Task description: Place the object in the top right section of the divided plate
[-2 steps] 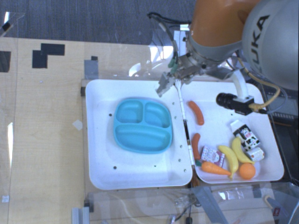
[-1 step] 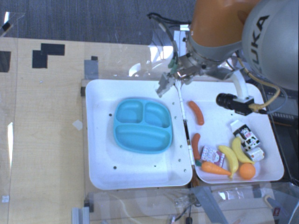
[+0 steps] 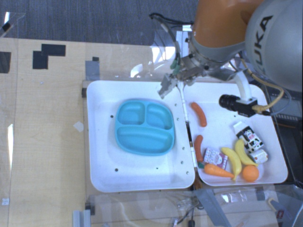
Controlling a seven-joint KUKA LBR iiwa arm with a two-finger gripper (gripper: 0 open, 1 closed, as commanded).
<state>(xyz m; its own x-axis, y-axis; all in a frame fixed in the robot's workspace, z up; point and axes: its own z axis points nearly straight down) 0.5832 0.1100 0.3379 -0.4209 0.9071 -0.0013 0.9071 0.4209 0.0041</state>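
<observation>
I see tool [image 3: 166, 85] over far rim of left bin [image 3: 94, 126]; grip state unclear, nothing visibly held. Divided plate [image 3: 144, 127] mid left bin, compartments bare. Sausage [image 3: 199, 114] in right bin [image 3: 277, 167]. Judged: pick step pending.

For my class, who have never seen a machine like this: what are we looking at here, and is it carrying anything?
One camera looks down at a slant on a bench. The big grey and orange shape is a robot arm reaching in from the right; its claw hangs over the seam between two white bins. I see nothing in the claw. The left bin holds a blue divided plate. The right bin holds toy food: two sausages, a carrot, bananas, an orange and small cartons.
</observation>
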